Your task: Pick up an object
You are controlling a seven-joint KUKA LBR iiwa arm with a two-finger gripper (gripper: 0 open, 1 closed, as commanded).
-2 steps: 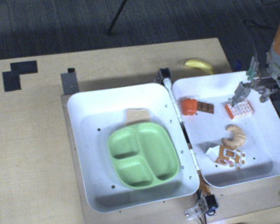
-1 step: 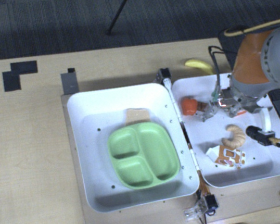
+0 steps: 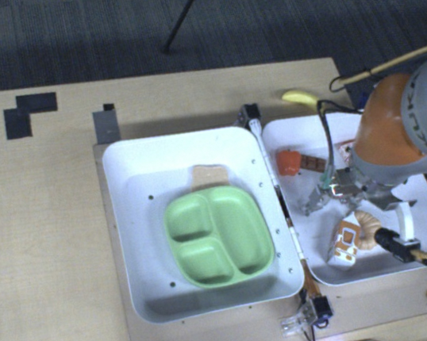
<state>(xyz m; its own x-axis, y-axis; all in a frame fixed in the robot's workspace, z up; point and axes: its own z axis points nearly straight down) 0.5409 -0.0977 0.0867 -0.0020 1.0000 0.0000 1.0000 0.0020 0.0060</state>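
A: L to R, pls. What's seen in the left bin (image 3: 132, 243)?

B: A green divided tray (image 3: 220, 234) is lying flat at its middle. A tan flat piece (image 3: 209, 174) is tucked at the tray's far edge, partly hidden. Nothing there is being approached.

A: And the right bin (image 3: 319, 269)?

B: An orange-red block (image 3: 289, 163) w/ a dark end is seen near the far left corner. A small brown-and-white packet (image 3: 345, 239) is lying toward the near side. The arm (image 3: 400, 128) is reached in from the right, wrist low over the bin's middle.

A: Gripper?

B: The gripper (image 3: 320, 197) is seen pointing left, low, between the block and the packet. Two metal prongs seem spread a little, but how far open can't be told w/ certainty. Nothing is seen held between them.

A: So which step?

B: Approach/descent, it is judged. No object has been secured; lift not yet begun.

A: Next move?

B: One target must be chosen, prob. the block or the packet, both near the tips. The fingers need to be centred over it, lowered to straddle it, then closed before any lift. The packet looks flat, so a slip is thought likely.
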